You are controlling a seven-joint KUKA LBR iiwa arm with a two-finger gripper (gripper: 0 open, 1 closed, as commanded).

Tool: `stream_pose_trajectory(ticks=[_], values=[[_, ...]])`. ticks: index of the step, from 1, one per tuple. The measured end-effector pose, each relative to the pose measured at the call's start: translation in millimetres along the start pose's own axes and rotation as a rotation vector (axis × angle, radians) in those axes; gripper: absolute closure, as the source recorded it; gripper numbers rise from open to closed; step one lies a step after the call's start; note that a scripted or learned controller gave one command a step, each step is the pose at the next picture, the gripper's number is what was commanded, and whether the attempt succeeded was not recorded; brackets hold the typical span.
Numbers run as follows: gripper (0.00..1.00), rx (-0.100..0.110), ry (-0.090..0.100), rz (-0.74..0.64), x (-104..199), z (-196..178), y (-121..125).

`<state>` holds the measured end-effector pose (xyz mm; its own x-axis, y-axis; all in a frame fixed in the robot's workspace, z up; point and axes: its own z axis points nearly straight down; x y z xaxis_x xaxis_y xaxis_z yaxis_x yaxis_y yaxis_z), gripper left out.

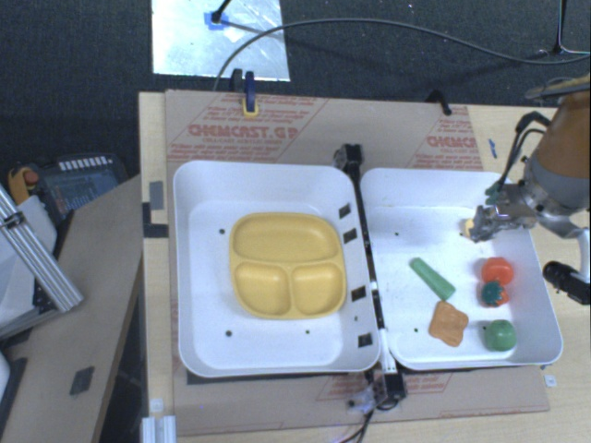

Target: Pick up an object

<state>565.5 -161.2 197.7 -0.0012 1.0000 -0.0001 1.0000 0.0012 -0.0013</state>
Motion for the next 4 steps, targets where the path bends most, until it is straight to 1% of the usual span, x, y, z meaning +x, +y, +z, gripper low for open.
stream_pose_trajectory(ticks=[1,2,3,4], values=[[0.00,0.001,0.000,0.000,-6.5,59.4,-3.9],[0.00,0.000,0.001,0.000,-6.1,111.6,-3.9],[1.00,-0.004,-0.001,0.001,-6.6,98.2,-2.9],[1.00,-0.007,-0.001,-0.002,-8.5,53.5,3.6]])
